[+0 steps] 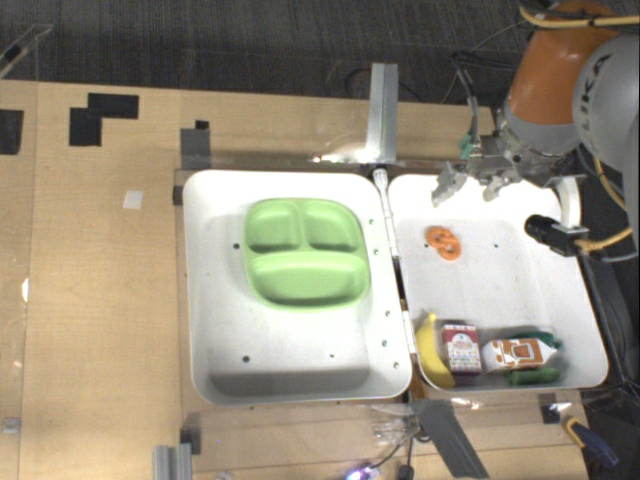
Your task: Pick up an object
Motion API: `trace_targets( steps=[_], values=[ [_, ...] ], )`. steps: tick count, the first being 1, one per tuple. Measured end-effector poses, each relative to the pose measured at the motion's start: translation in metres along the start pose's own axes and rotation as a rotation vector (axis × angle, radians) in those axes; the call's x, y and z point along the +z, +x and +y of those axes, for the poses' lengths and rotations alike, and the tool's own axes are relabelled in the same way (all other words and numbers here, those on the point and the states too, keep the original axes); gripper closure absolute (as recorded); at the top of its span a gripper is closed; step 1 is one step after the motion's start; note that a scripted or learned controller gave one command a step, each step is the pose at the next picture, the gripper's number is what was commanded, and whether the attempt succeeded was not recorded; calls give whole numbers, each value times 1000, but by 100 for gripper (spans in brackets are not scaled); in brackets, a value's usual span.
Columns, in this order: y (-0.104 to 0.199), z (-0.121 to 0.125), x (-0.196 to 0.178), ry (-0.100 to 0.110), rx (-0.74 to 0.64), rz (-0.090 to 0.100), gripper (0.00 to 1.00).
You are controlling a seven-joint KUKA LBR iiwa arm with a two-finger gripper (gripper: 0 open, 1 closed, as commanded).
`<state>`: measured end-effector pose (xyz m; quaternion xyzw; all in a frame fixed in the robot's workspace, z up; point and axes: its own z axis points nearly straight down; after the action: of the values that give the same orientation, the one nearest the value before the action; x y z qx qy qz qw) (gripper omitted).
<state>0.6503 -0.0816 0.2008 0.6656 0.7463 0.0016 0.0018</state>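
In the right bin (560, 298) an orange pretzel-shaped piece (444, 243) lies near the back left. Along the front wall sit a yellow banana (430, 353), a small red and white carton (460, 349), a brown and white carton (515, 352) and a green piece (530, 375). My gripper (467, 185) hangs over the back edge of the right bin, above and a little right of the orange piece. Its two fingers stand apart with nothing between them.
The left bin (215, 298) holds a green divided plate (304, 251). A metal post (383, 108) rises behind the wall between the bins. Black cables (560, 236) run along the right bin's right side. Wooden bench surface lies to the left.
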Motion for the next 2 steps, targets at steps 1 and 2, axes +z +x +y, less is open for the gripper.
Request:
trace_targets(
  steps=[1,2],
  values=[
    [-4,-9,89,1,194,0,0],
    [-12,-20,111,-7,197,-1,0]
  ],
)
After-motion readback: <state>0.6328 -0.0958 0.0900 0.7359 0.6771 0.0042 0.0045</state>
